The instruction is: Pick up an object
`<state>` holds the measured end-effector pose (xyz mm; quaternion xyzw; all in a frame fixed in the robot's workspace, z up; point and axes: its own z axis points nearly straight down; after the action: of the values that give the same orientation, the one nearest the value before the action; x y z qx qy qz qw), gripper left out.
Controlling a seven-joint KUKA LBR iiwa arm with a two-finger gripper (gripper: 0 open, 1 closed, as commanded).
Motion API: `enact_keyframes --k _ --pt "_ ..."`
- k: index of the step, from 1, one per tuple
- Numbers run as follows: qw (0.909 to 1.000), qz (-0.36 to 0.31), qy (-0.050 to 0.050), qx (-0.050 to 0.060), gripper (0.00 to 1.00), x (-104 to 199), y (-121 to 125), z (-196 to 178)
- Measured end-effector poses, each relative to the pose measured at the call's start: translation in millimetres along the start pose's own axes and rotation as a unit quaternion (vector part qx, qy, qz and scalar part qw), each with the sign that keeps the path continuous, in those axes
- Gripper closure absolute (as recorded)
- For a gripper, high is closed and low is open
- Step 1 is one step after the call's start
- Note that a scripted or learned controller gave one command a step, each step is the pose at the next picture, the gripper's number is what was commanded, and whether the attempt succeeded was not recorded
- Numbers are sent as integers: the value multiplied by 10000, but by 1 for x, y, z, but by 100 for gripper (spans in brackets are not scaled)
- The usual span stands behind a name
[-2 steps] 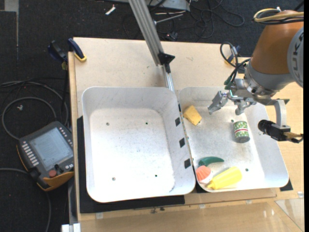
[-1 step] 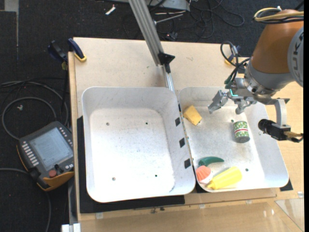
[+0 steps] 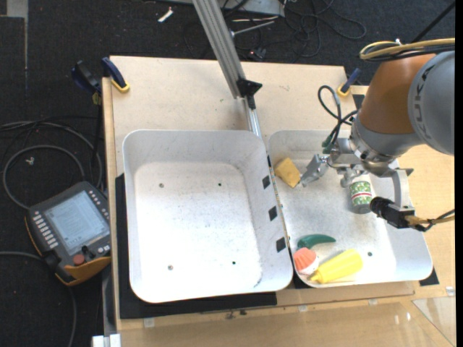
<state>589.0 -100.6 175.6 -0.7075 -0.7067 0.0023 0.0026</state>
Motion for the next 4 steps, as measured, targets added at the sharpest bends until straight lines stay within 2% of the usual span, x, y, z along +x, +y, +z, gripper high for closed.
enact_keyframes --k 1,2,3,4 --pt "10000 4 0 -1 0 -7 -8 57" --pt "10000 -2 -2 -26 0 -7 -8 82" --pt "10000 0 1 -38 100 -7 -7 70" --pt "10000 -15 -5 -57 100 -9 1 24"
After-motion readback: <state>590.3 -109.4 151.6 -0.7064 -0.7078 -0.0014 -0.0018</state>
